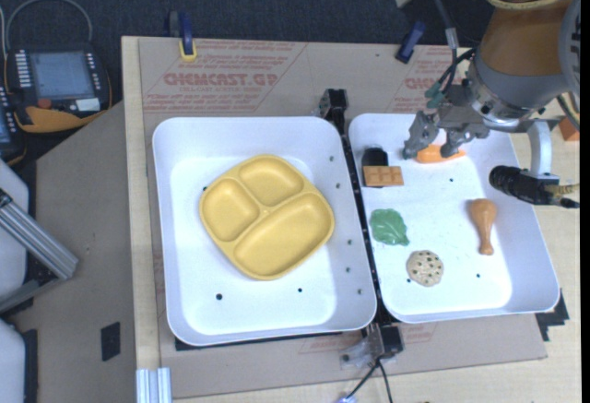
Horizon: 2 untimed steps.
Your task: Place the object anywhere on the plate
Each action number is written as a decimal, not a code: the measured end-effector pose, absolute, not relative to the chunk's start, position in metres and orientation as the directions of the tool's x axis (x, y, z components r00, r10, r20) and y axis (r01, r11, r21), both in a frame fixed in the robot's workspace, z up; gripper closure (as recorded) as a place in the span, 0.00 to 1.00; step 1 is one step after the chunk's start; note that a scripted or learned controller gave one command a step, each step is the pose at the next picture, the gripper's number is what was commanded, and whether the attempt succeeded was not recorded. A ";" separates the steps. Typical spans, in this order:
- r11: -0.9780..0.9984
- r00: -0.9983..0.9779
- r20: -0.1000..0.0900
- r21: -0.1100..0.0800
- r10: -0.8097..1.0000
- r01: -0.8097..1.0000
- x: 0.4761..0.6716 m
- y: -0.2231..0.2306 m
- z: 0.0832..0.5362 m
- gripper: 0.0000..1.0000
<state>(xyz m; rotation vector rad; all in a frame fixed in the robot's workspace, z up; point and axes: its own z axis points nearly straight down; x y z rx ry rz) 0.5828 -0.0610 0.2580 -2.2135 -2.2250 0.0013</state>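
A yellow plate [267,215] with three compartments lies in the left bin [175,235]. My gripper [433,145] is low over the far end of the right bin [525,272]. It is open, with one finger on each side of a small orange food piece [429,153] that rests on the bin floor. The gripper's body hides the top of the orange piece.
The right bin also holds a brown waffle square [383,176] beside a small black block [373,157], a green leaf [388,226], a round cookie [424,267] and a drumstick [482,224]. A black divider [355,207] separates the bins. The arm [525,32] comes in from the upper right.
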 end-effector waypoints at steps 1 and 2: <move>0.006 -0.006 0.001 0.002 1.000 1.000 0.588 -0.006 0.261 1.00; 0.006 -0.006 0.001 0.001 1.000 1.000 0.601 0.053 0.247 1.00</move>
